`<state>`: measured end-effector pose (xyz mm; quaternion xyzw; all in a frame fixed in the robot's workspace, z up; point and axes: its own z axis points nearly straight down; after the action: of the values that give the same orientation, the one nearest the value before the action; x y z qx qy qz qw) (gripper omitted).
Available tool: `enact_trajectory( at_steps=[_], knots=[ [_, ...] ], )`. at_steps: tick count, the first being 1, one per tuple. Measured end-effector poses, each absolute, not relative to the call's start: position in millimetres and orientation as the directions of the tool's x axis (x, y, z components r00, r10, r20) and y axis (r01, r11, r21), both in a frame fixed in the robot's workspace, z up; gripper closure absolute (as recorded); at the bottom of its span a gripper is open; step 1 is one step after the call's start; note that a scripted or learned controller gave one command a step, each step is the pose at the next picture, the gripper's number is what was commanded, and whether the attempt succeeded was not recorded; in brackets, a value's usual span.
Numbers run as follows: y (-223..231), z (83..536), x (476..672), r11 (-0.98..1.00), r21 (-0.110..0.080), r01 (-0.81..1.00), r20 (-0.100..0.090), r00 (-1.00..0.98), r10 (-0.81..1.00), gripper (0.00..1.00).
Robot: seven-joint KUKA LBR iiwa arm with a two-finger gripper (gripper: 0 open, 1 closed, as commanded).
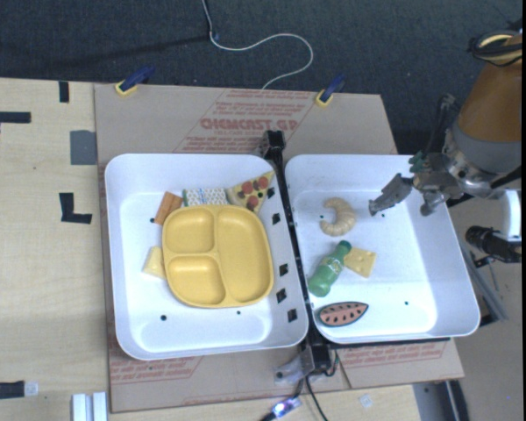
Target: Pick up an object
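The gripper [409, 195] hangs over the right bin [438, 318] with its jaws wide apart and nothing between them. Near it lies a curved tan croissant [337, 217]. A green bottle [328, 269], cheese wedge [361, 261] and watermelon slice [343, 313] lie there too. The left bin [131, 323] holds a yellow tray [217, 255].

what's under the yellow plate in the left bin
The yellow plate lies over several flat items: an orange piece, a pizza slice and a pale yellow wedge stick out at its edges. Their covered parts, and anything wholly beneath, can't be seen.
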<state>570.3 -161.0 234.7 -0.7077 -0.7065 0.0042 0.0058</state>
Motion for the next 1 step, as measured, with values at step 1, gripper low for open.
enact_trajectory(
  at_steps=[1],
  knots=[
    [-160.8, 241.8, 572.8, 0.001, -0.002, 1.0, 0.0, -0.001, 1.0, 0.0]
  ],
)
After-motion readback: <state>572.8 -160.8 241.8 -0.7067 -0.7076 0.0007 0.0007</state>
